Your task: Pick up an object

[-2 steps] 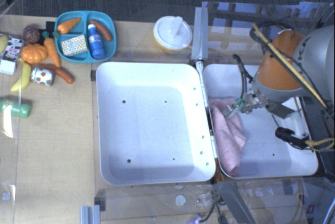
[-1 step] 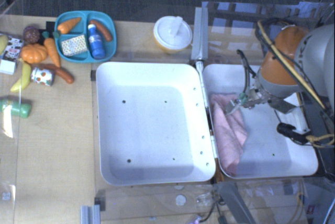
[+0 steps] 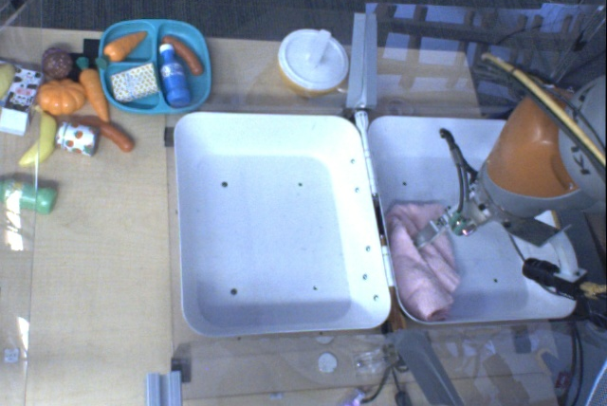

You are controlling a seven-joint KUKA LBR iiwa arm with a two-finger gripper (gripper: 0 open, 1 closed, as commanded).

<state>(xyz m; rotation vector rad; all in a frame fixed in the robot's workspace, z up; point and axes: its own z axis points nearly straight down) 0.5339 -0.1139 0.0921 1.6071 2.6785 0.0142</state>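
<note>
- Pink cloth lies crumpled in the right bin, against its wall at nine o'clock, reaching down toward six.
- At the cloth's two o'clock edge sits the gripper, fingers down on the fabric; whether they are spread or pinched I cannot tell.
- Left bin sits just beside, at nine o'clock of the cloth.
- Beyond, at eleven o'clock, a white lidded cup stands on the bench, and farther off a blue divided plate with toy food.
</note>
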